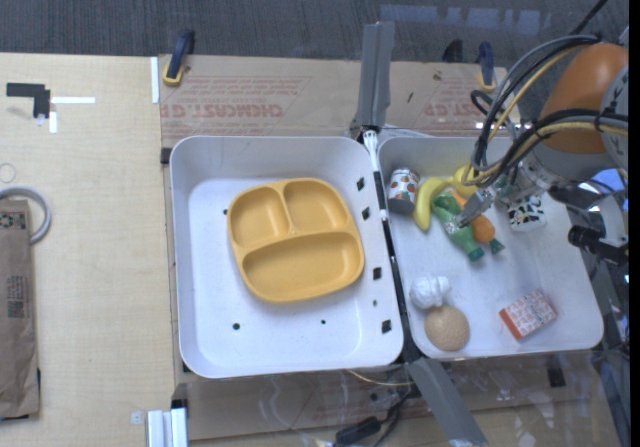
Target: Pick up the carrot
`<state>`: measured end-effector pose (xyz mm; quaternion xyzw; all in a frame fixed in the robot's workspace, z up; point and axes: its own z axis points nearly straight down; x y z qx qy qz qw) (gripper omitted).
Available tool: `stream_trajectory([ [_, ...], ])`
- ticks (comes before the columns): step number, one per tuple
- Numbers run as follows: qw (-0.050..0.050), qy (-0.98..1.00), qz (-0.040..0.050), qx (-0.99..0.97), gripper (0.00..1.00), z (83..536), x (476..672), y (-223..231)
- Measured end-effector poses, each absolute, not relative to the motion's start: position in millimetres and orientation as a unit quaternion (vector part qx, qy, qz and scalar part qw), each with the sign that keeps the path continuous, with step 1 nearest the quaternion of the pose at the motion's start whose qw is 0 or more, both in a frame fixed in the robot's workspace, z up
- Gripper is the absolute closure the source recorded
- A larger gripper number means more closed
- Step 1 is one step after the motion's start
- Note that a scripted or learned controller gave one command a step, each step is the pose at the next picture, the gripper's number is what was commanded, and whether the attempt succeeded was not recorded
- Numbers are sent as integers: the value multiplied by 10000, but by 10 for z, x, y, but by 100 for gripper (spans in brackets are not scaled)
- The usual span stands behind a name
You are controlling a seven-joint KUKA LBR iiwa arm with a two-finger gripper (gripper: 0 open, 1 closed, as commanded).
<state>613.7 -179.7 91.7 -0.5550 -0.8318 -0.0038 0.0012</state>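
Camera view. The shallow white right bin (565,280) holds the task's thing: the small orange toy carrot with a green leafy top (485,229) lies in the bin's upper middle, on the bin floor. The two-finger gripper (463,218) is low over that spot, just beside the carrot's left side and apparently touching or nearly touching its green part.

Progress, as a judgement: the approach looks made, but the grasp is not confirmed and the lift is not done. The carrot sits at floor level with nothing showing it raised. What is left is closing on it securely and lifting it clear.

Neighbours are close. A yellow plastic banana (428,203) lies just left of the gripper, with a small printed can (402,185) beyond it, and a black-and-white spotted block (527,211) lies to the right. A white crumpled lump (431,289), a tan round ball (447,328) and a red-and-white box (527,315) lie well apart, nearer the front. The shallow white left bin (200,265) holds a yellow divided plastic plate (296,240).

Hard to make out: cables and the wrist cover the gripper from above, so I cannot tell whether the jaws are wide, narrow or holding anything. Where the carrot's green top ends and a separate green item might begin is also unclear.
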Motion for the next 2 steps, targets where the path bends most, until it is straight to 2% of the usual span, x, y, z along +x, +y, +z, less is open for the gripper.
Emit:
stream_trajectory([
  [1,5,-8318,-17,-5551,100,988,6141,-1812],
  [2,-8,-8737,11,-4865,100,1900,6484,-2225],
])
